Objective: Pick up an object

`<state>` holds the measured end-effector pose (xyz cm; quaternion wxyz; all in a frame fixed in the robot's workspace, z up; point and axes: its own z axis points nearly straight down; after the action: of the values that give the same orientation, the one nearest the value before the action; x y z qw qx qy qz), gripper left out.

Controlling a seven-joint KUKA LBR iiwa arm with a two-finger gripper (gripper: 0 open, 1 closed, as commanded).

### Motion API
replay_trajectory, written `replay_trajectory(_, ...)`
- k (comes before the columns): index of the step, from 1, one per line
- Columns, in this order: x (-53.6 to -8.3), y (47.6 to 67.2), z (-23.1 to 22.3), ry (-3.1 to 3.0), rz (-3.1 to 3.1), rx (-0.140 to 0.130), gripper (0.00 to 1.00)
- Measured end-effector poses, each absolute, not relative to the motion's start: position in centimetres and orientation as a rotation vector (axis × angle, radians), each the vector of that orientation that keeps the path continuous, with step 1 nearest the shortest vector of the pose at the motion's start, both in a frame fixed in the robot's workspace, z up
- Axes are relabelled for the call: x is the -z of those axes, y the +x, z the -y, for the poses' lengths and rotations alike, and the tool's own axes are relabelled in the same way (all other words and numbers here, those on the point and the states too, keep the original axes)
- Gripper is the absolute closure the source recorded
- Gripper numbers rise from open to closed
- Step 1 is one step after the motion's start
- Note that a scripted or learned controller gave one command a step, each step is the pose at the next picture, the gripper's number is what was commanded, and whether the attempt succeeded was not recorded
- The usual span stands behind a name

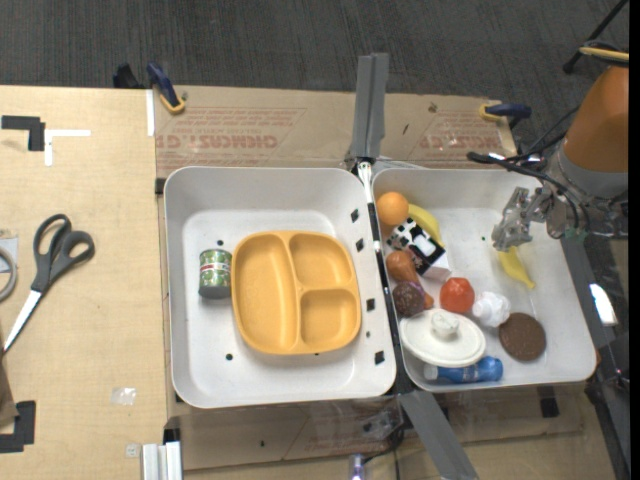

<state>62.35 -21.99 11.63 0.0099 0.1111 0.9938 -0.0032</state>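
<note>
My gripper (508, 232) hangs over the upper right part of the right bin (570, 368), at the end of the grey arm with its orange band (603, 118). Just below it lies a small yellow banana-shaped piece (517, 266), and I see nothing held in the gripper. To the left in the same bin lie an orange (392, 208), a yellow banana (427, 219), a black-and-white checkered item (413, 240), a red tomato (456, 293) and a brown disc (522, 336).
A white lidded bowl (443, 338), a blue bottle (472, 371) and a white crumpled piece (490, 308) crowd the right bin's front. The left bin (185, 368) holds a yellow divided plate (297, 291) and a green can (214, 272). Scissors (45, 258) lie on the bench.
</note>
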Motion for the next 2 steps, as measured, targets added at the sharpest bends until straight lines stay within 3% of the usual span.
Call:
replay_trajectory(1,-9.2,52.9,19.5,0.532,-3.095,0.0,1.0)
replay_trajectory(2,-9.2,52.7,14.1,0.915,-3.004,0.0,1.0)
